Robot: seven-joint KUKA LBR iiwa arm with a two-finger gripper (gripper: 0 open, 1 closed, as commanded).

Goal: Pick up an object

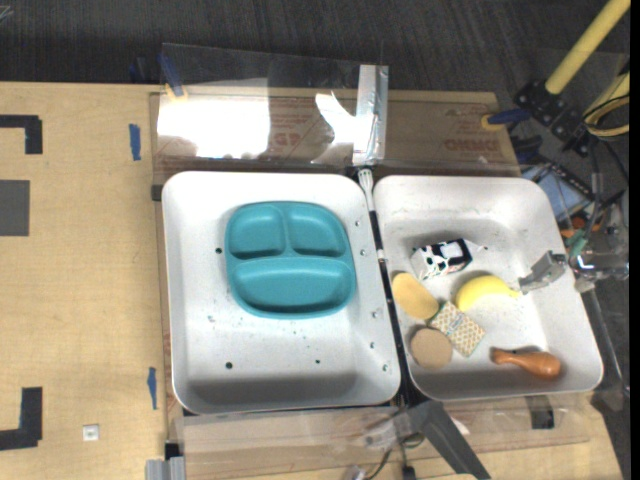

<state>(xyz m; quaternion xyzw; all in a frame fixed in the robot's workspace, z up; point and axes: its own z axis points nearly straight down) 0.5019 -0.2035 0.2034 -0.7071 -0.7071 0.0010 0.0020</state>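
In the right bin [560,218], nearest lie a brown-handled tool [525,361] and a tan disc [431,347], then a checkered piece [459,329]. Farther sit a yellow lemon [484,292] and a black-and-white toy [443,257]. The claw [545,271] hovers just right of the lemon; its opening cannot be told. A teal plate [290,258] occupies the left bin [190,318].

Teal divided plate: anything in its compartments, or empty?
Empty. The teal divided plate in the left bin shows bare teal in all three compartments.
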